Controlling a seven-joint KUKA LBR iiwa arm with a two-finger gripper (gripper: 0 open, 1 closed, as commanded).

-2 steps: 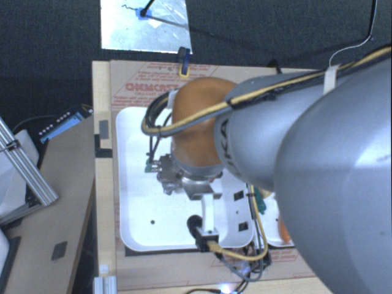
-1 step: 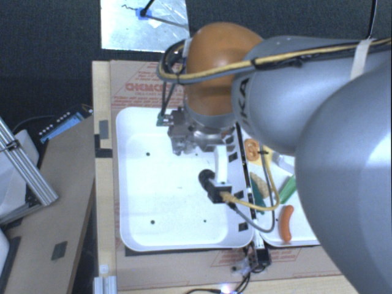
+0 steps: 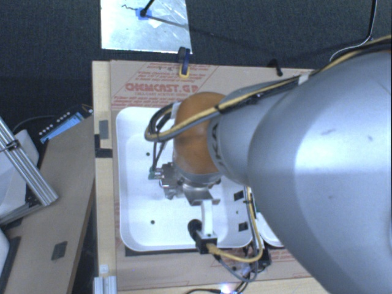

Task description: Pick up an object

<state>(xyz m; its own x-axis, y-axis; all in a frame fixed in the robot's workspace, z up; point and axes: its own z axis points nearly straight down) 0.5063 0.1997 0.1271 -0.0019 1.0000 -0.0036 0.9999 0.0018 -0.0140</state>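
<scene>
The object to pick up is hidden, most likely lying under the grey arm with its orange band (image 3: 196,133) in the shallow white plastic bin (image 3: 131,182) at centre-left of the frame. Its colour, shape and best holding place cannot be told. To be covered so fully it is probably small and light, and whether the jaws of the gripper (image 3: 187,187) stand apart or together cannot be told either.
</scene>
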